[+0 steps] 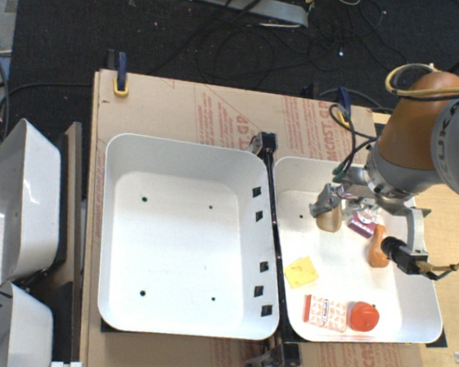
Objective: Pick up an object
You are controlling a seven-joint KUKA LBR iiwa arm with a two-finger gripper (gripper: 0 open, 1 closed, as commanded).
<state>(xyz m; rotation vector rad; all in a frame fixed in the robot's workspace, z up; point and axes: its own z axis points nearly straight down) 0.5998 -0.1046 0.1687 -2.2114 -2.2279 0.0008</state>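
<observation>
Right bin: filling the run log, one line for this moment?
gripper over right bin | nothing seen held | yellow piece, red object lying

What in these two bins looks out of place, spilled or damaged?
Nothing stands out. The right bin holds a yellow piece, a red and white packet, a red ball, an orange item and a purple item, all lying loosely and apart. The hand is low over that bin.
</observation>
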